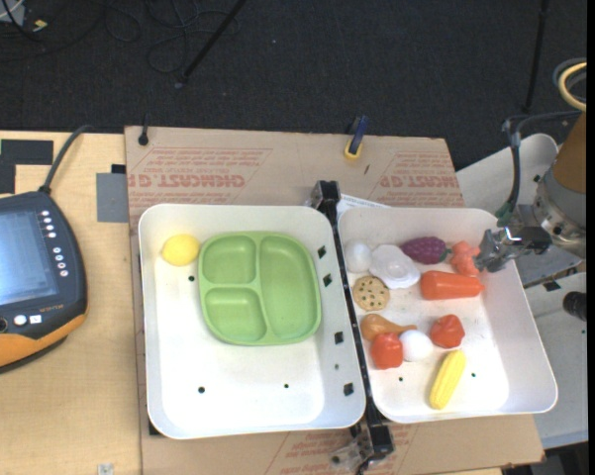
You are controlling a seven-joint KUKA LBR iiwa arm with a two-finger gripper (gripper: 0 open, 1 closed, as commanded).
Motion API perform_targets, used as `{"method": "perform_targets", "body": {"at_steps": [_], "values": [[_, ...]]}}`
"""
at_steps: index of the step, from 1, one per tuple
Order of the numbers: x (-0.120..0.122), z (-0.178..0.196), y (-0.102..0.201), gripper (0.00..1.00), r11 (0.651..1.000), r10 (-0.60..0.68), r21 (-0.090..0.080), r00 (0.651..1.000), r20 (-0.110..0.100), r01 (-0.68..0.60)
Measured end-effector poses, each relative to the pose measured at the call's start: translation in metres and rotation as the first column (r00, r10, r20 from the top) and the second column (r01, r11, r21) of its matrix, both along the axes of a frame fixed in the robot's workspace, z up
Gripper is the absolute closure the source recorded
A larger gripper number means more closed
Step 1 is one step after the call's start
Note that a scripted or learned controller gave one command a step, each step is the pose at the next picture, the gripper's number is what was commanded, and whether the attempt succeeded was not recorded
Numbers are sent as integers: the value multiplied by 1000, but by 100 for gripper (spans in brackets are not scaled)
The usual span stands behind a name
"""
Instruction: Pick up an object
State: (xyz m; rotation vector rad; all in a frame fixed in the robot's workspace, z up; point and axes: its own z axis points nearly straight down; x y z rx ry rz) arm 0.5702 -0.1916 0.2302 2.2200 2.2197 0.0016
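Where cardboard [277, 171] covers the bench, two bins [238, 404] sit side by side.

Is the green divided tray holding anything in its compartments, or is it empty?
Empty. All three compartments of the green tray show bare green plastic; the yellow lemon lies beside it in the left bin, not in it.

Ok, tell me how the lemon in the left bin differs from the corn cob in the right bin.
The lemon is round and compact; the corn cob is long and narrow, lying at a slant.
The lemon sits by the left bin's upper left corner, beside the green divided plate, with nothing else near it; the corn cob lies low in the right bin, close to other toy foods.
Both are yellow, and both lie apart from the gripper.
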Motion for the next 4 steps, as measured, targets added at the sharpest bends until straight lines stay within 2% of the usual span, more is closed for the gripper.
{"method": "perform_targets", "body": {"at_steps": [3, 4], "values": [[55, 12, 142, 100, 1000, 4, 2, 1000, -3, -4], [68, -10, 157, 100, 1000, 1, 1, 1000, -7, -1]]}}
